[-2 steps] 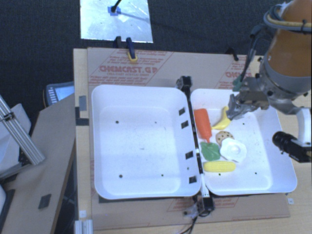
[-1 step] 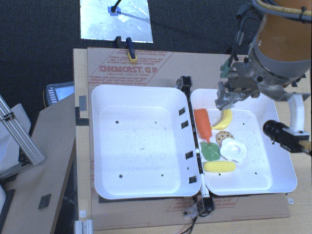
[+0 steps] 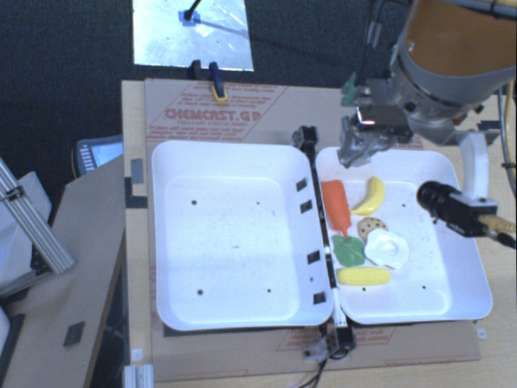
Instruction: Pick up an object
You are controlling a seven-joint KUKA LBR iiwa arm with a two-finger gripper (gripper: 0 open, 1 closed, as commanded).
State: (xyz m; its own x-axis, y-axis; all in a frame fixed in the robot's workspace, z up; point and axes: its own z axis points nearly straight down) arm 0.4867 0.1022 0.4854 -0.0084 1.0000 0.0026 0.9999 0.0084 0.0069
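A grey robot arm with an orange band [image 3: 456, 31] reaches in from the right over a bench with two shallow white plastic bins side by side. The left bin [image 3: 230, 233] has nothing to grasp in it. The right bin [image 3: 436, 297] holds a cluster of toy foods.

The metal two-finger gripper [image 3: 355, 153] hangs above the right bin's back left corner, fingers pointing down. It holds nothing, and from this angle I cannot tell how far apart the fingers are.

Just in front of the fingers lies a long orange plastic carrot [image 3: 336, 206], its green leafy top [image 3: 349, 251] pointing away from them. To the right of the carrot, also near the fingers, lies a small yellow curved banana [image 3: 371, 196]. Farther out are a round brown cookie [image 3: 371, 227], a white fried egg [image 3: 387, 250], and, farthest away, a yellow corn cob [image 3: 363, 276].

The step in hand looks like the approach to a grasp. The carrot or the banana seems the nearest candidate. To do it well, the fingers should straddle the chosen piece across its narrow width, centred on its middle, and descend clear of the bin wall and the neighbouring items before closing.
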